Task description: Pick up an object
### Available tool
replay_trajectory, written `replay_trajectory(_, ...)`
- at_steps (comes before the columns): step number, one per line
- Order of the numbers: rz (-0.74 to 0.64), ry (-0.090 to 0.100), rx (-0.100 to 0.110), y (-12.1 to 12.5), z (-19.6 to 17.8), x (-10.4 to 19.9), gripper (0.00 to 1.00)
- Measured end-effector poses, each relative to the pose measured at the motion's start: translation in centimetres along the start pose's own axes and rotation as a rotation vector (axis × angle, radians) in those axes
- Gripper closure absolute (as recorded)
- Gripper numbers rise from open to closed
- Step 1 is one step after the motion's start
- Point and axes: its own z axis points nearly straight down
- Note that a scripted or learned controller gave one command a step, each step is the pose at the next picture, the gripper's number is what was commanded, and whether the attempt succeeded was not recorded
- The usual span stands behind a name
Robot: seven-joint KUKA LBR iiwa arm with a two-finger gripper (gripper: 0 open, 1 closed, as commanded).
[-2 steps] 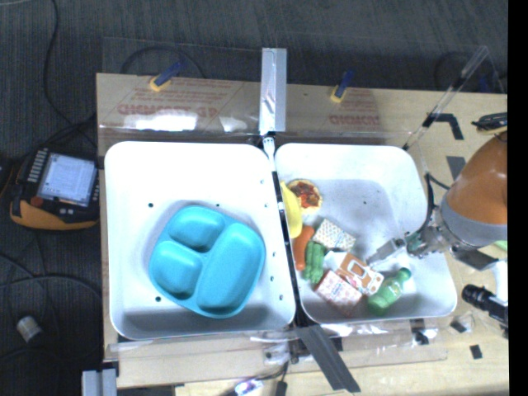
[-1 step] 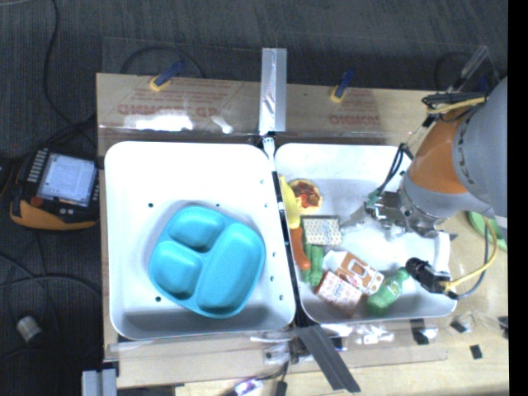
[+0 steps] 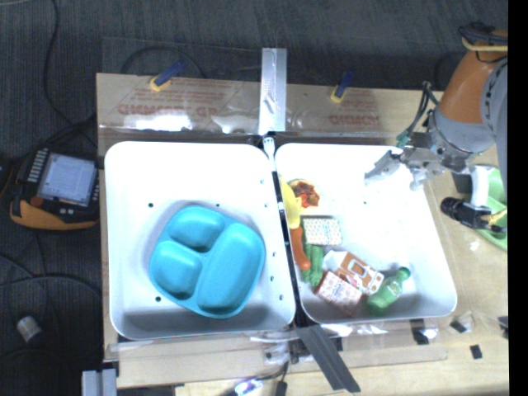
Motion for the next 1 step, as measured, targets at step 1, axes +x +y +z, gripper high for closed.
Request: replay_trajectory(1,-0.090,-0.001,-0.020,-4.60,7.48,5.36,0.00)
